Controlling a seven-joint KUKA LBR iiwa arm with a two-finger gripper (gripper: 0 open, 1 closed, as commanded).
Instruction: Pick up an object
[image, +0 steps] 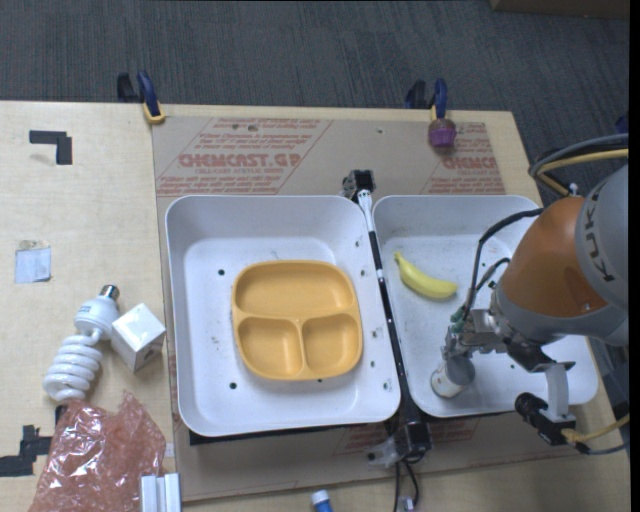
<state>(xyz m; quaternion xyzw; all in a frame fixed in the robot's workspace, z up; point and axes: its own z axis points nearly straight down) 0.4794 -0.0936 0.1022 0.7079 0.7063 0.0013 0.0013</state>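
While the gripper (452, 378) hangs low over the near part of the right bin (500, 215), the step in hand looks like the reach for a pick; its state cannot be told from above. The banana (425, 280), the only loose object there, lies toward that bin's far left, apart from the gripper, so the next move likely calls for travelling over to it.

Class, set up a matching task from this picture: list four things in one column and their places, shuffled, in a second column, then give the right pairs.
Things:
1. banana
2. yellow tray
3. light bulb
4. purple ball

Places:
A. in the left bin
B. on the bench, left of both bins
C. in the right bin
D. on the board behind the bins, by a clamp

Pairs: 1-C, 2-A, 3-B, 4-D
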